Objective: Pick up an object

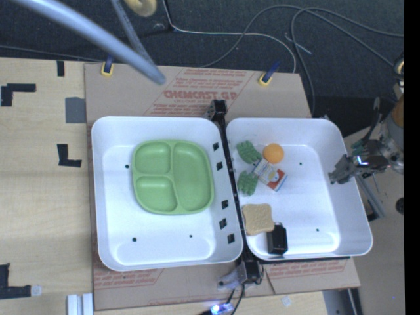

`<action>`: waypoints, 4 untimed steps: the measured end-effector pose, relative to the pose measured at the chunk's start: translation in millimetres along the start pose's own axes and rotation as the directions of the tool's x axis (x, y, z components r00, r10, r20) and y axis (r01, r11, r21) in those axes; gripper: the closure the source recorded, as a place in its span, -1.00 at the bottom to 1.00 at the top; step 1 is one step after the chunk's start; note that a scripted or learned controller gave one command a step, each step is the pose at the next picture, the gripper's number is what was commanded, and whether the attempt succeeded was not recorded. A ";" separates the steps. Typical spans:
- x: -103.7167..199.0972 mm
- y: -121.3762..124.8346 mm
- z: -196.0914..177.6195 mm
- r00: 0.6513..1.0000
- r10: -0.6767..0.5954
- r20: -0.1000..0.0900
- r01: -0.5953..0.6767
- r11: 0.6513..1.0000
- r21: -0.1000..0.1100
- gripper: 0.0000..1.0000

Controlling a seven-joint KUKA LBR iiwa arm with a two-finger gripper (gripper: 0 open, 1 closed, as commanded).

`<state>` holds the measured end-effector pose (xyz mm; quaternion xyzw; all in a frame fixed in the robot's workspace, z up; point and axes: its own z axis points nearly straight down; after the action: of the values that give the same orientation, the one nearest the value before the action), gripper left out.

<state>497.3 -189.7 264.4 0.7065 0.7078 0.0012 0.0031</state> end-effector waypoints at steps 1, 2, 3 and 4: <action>41.2 14.4 6.2 1.000 -0.003 -0.003 0.003 1.000 0.006 1.00; 91.4 26.5 2.1 1.000 -0.005 -0.004 0.005 1.000 0.007 1.00; 136.7 38.7 2.3 1.000 -0.004 -0.004 0.004 1.000 0.007 1.00; 184.9 49.4 2.0 1.000 -0.004 -0.003 0.004 1.000 0.007 1.00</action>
<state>546.3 -4.8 262.3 0.7049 0.7093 -0.0002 -0.0007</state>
